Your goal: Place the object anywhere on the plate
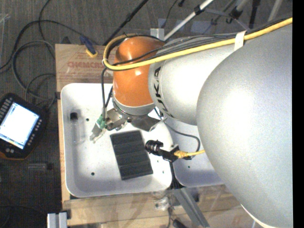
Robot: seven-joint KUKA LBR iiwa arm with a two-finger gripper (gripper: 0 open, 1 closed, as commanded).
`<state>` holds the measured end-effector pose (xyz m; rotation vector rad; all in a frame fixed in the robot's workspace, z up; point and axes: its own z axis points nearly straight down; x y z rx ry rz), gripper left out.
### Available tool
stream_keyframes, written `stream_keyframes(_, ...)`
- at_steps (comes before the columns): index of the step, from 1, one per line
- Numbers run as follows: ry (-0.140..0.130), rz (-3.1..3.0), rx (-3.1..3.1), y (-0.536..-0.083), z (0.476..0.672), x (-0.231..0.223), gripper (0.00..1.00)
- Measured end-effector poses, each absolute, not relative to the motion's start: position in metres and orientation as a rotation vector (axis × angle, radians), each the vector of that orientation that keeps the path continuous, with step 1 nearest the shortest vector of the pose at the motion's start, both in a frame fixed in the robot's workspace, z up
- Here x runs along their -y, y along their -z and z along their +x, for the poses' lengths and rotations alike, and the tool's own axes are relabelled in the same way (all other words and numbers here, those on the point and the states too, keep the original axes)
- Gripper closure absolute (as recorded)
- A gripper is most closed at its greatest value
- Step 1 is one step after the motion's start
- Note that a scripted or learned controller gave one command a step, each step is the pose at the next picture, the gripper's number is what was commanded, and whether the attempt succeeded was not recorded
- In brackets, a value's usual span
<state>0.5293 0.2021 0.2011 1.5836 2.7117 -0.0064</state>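
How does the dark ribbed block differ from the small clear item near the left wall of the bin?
The dark ribbed block is large, flat, opaque and angled; the small clear item is slim, see-through, dark-capped and nearly parallel to the wall. Both lie in the left bin.

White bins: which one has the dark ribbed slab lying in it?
The bin on the view's left: the dark ribbed slab lies flat on its floor. The right bin sits mostly under the grey arm.

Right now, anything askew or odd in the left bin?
The dark ribbed slab lies skewed to the left bin's walls, not square. A clear tube with a black cap lies near the left wall. No spill or damage visible.
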Motion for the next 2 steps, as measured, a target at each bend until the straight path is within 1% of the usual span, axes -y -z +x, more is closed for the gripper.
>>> stream_keyframes(1,0.005,1.437,-2.795,-0.228,0.487,-0.153,0.0)
stream_keyframes(2,0.003,1.382,-2.819,-0.307,0.485,-0.094,0.0)
